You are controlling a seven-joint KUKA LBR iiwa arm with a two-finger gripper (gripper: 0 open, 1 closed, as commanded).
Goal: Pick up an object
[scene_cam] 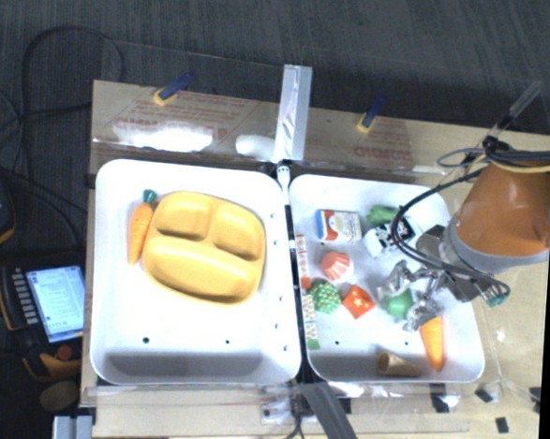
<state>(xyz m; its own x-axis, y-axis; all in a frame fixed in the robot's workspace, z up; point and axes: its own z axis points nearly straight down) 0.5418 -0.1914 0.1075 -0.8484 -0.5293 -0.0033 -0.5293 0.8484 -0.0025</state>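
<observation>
My gripper (412,294) hangs low over the right part of the right bin (340,364), with its fingers apart and nothing gripped between them. A small green toy (397,306) lies just under the left finger (395,280). Right below the other finger lies an orange carrot piece (433,340). The orange band of the arm (506,211) covers the bin's far right corner.
The right bin also holds a red-and-white carton (338,226), a green piece (381,214), a red-white ball (336,263), a green knobbly toy (324,295), a red block (357,302) and a brown piece (394,365). In the left bin (190,353) lie a yellow tray (205,245) and a carrot (139,229).
</observation>
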